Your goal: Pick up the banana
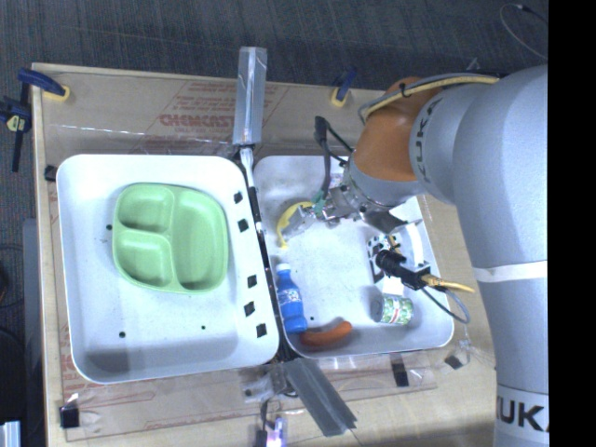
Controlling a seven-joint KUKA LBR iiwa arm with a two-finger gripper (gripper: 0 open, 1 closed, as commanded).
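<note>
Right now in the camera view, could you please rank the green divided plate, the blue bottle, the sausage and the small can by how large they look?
1. Green divided plastic plate, by far the largest.
2. Blue plastic bottle.
3. Orange-brown sausage, close to the bottle in length but thinner.
4. Small green-and-white can, the smallest.

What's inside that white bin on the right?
The right bin holds a banana, blue bottle, hot dog and small can. The arm covers its far corner.
</note>
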